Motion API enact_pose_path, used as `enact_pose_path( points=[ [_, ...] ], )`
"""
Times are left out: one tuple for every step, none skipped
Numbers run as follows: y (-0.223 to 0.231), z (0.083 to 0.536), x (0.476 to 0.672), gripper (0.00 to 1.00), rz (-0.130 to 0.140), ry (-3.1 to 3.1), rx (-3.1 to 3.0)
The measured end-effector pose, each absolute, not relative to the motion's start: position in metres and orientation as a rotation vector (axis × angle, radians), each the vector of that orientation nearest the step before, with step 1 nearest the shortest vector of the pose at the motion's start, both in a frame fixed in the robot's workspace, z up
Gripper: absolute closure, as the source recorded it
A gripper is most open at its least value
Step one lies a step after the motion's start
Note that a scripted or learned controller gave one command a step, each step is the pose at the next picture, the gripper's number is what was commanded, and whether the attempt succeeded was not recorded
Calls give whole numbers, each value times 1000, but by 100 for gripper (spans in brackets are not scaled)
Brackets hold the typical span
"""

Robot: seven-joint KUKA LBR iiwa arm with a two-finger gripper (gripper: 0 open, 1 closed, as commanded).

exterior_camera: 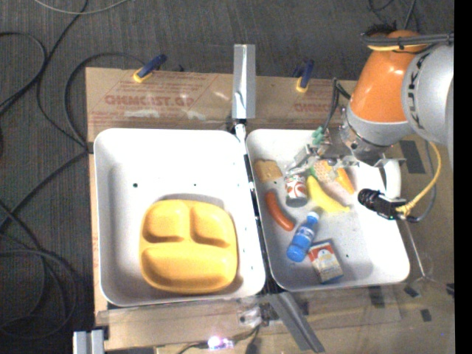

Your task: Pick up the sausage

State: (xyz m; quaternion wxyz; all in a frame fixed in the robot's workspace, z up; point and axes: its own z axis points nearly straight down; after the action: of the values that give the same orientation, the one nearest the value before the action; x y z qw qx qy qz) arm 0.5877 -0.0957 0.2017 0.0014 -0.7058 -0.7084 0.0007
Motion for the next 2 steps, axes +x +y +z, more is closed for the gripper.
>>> enact_pose_path(
  points=[
    [-61, 183, 607, 0, 3, -2163, -2274],
    [10, 183, 567, 0, 5, -2255, -2183]
  ],
)
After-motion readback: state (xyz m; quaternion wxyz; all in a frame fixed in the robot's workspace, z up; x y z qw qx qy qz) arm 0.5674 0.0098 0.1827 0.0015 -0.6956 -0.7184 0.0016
